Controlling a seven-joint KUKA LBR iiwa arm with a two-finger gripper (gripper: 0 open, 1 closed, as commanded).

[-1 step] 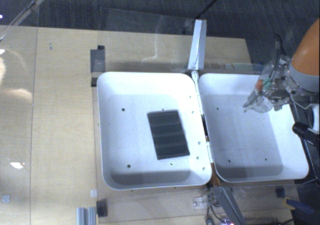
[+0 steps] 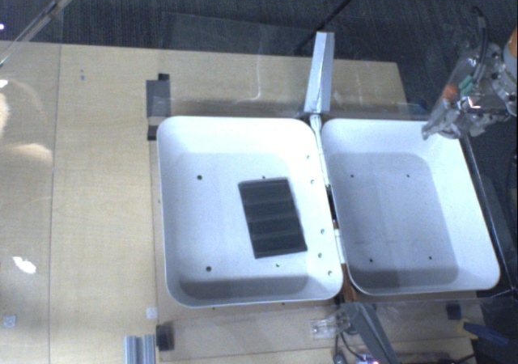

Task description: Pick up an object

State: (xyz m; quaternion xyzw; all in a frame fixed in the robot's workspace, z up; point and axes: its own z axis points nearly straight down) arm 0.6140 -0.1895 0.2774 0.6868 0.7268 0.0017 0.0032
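Note:
A dark grey ribbed rectangular pad point(image 2: 273, 217) lies flat in the middle of the left white bin point(image 2: 182, 192), slightly turned. My gripper point(image 2: 453, 116) hangs at the far right, over the back right corner of the right white bin point(image 2: 453, 265). It is well apart from the pad, and I see nothing held in it.
A metal post point(image 2: 320, 71) rises behind the seam where the two bins meet. A small black block point(image 2: 159, 95) sits at the back left of the left bin. Cables and brackets point(image 2: 364, 338) lie along the front edge of the wooden bench.

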